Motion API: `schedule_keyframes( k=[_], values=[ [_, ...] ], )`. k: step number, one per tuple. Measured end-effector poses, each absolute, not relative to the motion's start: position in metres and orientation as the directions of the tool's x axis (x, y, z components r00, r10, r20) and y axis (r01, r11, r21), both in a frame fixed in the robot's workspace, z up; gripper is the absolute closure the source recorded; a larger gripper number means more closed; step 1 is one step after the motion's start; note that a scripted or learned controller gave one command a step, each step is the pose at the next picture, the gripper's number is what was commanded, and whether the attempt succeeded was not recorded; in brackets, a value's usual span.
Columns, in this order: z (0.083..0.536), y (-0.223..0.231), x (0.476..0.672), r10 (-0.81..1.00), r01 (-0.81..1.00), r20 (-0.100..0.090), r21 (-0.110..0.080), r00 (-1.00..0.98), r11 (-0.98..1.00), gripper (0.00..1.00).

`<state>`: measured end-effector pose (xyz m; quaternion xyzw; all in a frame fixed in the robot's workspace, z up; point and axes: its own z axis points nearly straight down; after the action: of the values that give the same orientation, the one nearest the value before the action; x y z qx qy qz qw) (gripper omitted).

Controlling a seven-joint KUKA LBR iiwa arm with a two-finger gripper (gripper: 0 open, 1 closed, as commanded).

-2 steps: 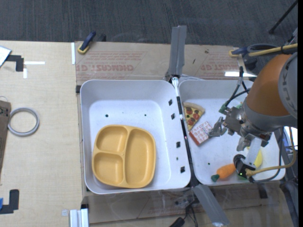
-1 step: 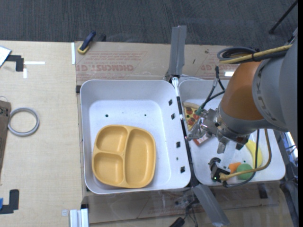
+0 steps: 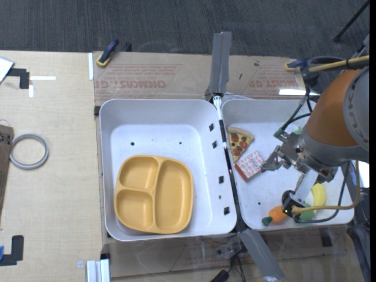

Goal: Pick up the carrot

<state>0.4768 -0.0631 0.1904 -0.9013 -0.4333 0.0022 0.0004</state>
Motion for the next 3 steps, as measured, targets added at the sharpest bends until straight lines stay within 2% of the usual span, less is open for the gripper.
schedule_keyframes(
  k=[2, 3],
  values=[
    [0.19, 0.059, 0.477, 0.574, 0.574, -0.006, -0.001, 0.819, -0.819, 0.0],
    [0.191, 0.044, 0.477, 0.203, 0.203, -0.005, 0.001, 0.979, -0.979, 0.0]
  ],
)
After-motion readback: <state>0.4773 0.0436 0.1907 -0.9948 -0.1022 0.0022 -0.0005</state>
